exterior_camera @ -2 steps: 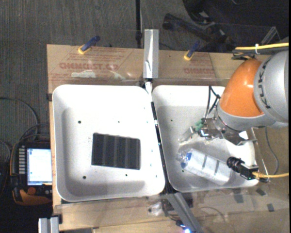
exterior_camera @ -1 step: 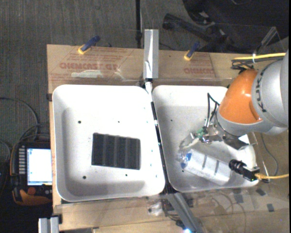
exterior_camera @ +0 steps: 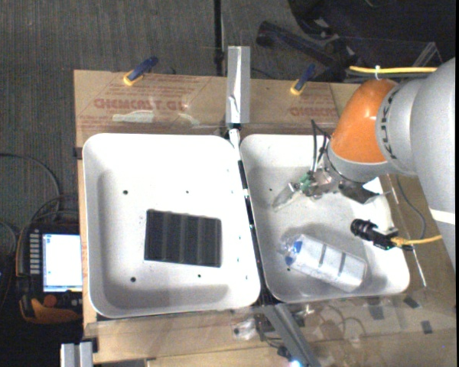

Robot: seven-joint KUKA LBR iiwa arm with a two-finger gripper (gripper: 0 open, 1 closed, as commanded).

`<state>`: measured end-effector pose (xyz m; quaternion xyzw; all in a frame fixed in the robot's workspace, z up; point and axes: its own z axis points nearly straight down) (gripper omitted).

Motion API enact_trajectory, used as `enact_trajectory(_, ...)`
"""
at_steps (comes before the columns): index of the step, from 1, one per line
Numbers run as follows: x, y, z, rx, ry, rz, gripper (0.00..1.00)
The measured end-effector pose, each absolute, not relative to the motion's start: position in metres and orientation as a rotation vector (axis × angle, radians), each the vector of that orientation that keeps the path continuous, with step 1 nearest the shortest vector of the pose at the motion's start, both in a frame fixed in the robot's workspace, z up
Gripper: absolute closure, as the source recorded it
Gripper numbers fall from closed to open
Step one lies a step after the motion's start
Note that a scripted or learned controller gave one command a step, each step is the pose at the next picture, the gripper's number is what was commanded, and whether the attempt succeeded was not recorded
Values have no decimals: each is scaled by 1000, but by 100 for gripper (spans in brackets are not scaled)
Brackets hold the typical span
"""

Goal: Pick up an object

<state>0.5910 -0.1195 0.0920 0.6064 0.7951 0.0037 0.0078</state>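
Two shallow white bins side by side on the bench. Left bin (exterior_camera: 99, 205) holding a flat dark ribbed panel (exterior_camera: 183, 238), lying roughly in the middle of the floor. Right bin (exterior_camera: 264, 205) holding a clear plastic bottle (exterior_camera: 323, 261), on its side near the front wall, cap end pointing left toward the divider. Arm (exterior_camera: 413, 128) coming in from the right, orange band sitting over the back half of the right bin. Gripper (exterior_camera: 306, 186) down low in that bin, up toward the back, angled left, with something pale and glinty at its tip, too blurry to name. Bottle well clear of the jaws, lying apart from them toward the front of the bin, not touching. Can't tell how far the jaws are spread or whether anything is pinched there, too small and cluttered. Couple of blue-and-yellow clamps (exterior_camera: 140, 69) on the board behind the bins.
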Motion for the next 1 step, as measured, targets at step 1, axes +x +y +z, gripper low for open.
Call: enact_trajectory(1,666,-126,101,2084,2346,-3,0)
